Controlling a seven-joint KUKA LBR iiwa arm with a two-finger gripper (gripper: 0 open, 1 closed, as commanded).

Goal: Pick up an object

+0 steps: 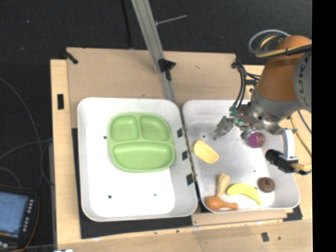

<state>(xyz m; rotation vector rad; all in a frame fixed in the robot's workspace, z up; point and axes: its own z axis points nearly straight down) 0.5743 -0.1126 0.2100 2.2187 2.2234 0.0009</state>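
The end effector (227,126) hangs low over the upper part of the right bin (210,112), its grey fingers (220,128) pointing toward the bin's middle; whether they are spread or pressed together cannot be told from this slant, and nothing shows between them. Just beside the wrist lies a purple ball (255,138), partly under the arm (281,83). A yellow wedge (206,152) sits near the fingertips, below and to the left, apart from them. Farther down the bin are a banana (244,192), a tan bone-shaped toy (223,183), an orange piece (220,203) at the lower rim and a brown ball (266,184). The left bin (94,193) holds a green divided plate (141,143). Both bins rest on the surface (115,75). No object has been lifted yet. The risk, as it looks from here: a descent onto bare floor between wedge and purple ball would close on nothing, and the round ball could roll off at a glancing touch.
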